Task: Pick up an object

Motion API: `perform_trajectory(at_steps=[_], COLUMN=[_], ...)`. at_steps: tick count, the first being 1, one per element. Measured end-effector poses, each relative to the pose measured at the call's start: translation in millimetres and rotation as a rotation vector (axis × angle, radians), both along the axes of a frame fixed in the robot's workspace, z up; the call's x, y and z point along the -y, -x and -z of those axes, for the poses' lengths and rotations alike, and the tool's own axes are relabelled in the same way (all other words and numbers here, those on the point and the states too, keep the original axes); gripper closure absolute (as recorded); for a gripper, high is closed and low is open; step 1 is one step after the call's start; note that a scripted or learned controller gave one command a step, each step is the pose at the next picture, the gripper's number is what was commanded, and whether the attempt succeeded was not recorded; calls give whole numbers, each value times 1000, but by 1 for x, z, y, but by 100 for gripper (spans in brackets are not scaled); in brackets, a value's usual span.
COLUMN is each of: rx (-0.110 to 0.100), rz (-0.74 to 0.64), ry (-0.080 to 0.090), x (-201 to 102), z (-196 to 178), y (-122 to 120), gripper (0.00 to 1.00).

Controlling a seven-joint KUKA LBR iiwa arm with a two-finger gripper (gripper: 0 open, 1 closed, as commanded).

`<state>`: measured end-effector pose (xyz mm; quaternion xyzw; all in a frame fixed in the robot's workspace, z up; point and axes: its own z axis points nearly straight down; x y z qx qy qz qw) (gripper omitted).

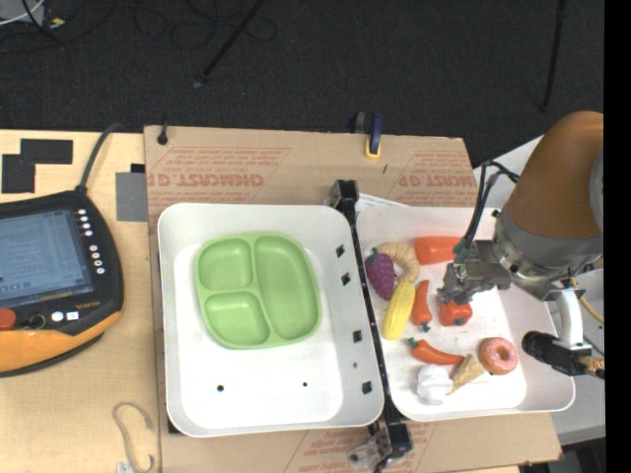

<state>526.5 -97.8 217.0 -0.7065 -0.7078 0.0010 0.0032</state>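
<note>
Two white bins sat side by side. The left bin (pixel 187 382) held a green plate (pixel 258 291) with three parts. The right bin (pixel 537 387) held toy food: a purple bunch (pixel 381 275), a yellow corn (pixel 399 307), an orange carrot (pixel 437 250), red peppers (pixel 437 353), a pink donut (pixel 498 355) and a white lump (pixel 432 383). The gripper (pixel 458 294) hung low, right over a red toy (pixel 455 312).

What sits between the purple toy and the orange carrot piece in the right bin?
In the camera view, a beige knobby toy lies between the purple toy and the orange carrot piece.
</note>
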Motion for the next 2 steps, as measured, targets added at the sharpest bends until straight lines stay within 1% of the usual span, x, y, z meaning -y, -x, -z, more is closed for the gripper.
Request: perform_trajectory(at_steps=[1, 2], rx=[0, 1], rz=[-1, 1], ry=[0, 1], x=[-47, -72], z=[4, 0], y=[19, 30], gripper=[100, 100])
